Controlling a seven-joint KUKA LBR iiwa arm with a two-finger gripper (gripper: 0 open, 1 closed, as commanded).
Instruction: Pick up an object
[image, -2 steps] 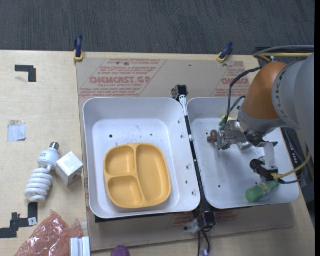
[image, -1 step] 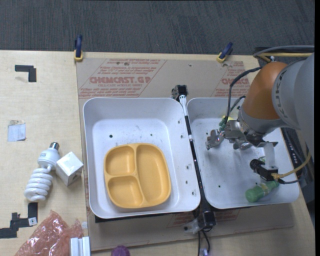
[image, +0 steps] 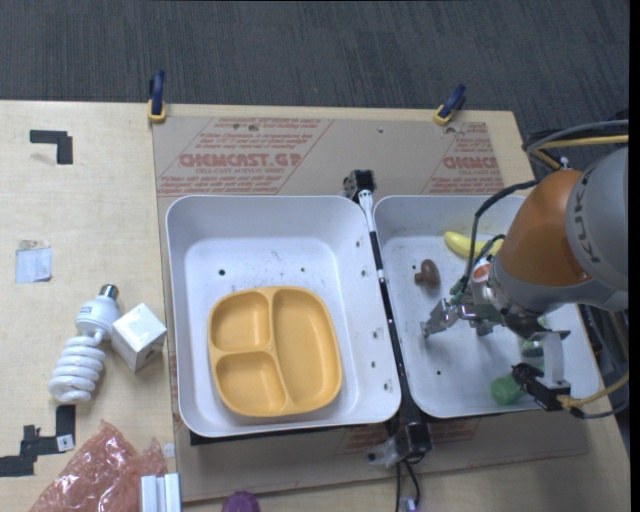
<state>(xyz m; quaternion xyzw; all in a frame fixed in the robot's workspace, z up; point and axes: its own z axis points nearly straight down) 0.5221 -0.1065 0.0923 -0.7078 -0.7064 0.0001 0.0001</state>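
A small brown thing (image: 428, 271) lies in the right bin (image: 420, 385), near a yellow banana (image: 462, 243). The gripper (image: 441, 322) hangs just below it, holding nothing; I cannot tell if its fingers are spread

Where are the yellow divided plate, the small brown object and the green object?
yellow divided plate (image: 275, 352): camera view, on the ridge between its compartments.
small brown object (image: 429, 271): camera view, its middle.
green object (image: 506, 390): camera view, its visible top.

Bench (image: 90, 200) bears two bins (image: 190, 300)
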